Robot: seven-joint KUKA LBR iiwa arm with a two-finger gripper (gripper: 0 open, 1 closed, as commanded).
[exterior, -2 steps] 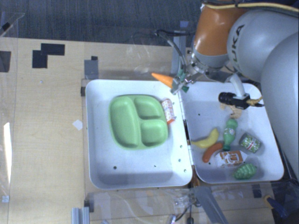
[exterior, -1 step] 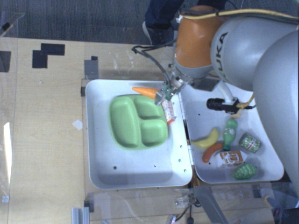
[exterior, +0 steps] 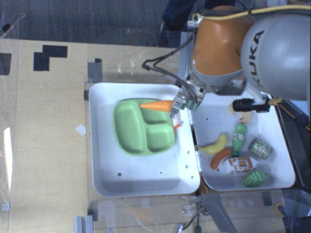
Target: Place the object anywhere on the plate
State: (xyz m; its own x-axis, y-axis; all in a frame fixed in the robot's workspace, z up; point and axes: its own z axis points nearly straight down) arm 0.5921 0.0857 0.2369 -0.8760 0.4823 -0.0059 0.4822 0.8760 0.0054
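Note:
A green divided plate (exterior: 141, 126) lies in the left white bin (exterior: 112, 178). An orange carrot (exterior: 154, 106) hangs level over the plate's far right rim, its tip pointing left. My gripper (exterior: 177, 107) comes in from the right and is shut on the carrot's thick end. One finger (exterior: 179, 100) shows above the carrot, and the other sits below it by the plate's right edge. A small red-orange bit (exterior: 178, 126) shows just under the lower finger.
The right bin (exterior: 286, 169) holds a yellow banana (exterior: 216, 144), a green bottle (exterior: 239, 136), a red sausage (exterior: 220, 158), a small carton (exterior: 240, 164), a can (exterior: 260, 149) and a green bumpy fruit (exterior: 255, 178). The arm's grey and orange body (exterior: 233, 42) overhangs the bins' far edge.

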